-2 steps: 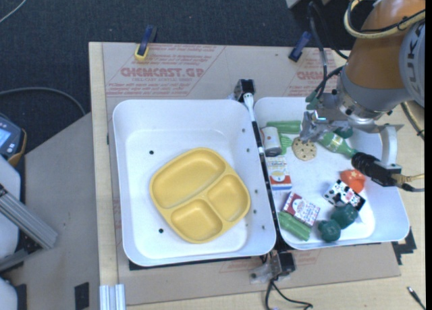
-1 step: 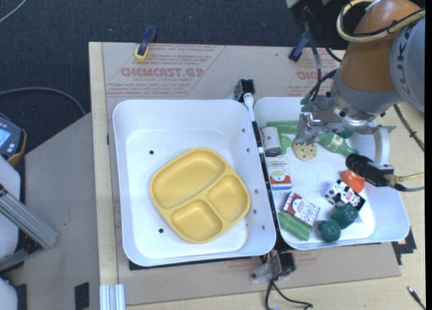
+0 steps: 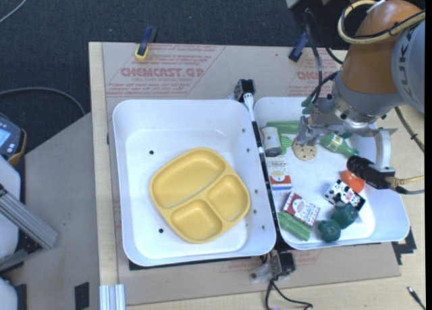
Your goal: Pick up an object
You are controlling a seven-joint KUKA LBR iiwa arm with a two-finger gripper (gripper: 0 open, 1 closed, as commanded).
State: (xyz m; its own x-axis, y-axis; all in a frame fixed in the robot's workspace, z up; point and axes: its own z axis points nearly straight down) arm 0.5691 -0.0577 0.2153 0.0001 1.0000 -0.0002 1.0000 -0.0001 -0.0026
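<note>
Currently we cannot tell the gripper finger state; the tan disc lies just below the fingers, green bottle beside it.

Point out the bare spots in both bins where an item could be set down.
Left white bin: bare floor along its far wall and left side, around the yellow three-compartment plastic tray. Right white bin: crowded; a small patch between the pincer and the red-and-white carton.

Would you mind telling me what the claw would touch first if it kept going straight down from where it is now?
Most likely the small tan disc lying right under the claw in the right bin, beside a green packet. Height above it is hard to judge from this slanted view.
</note>
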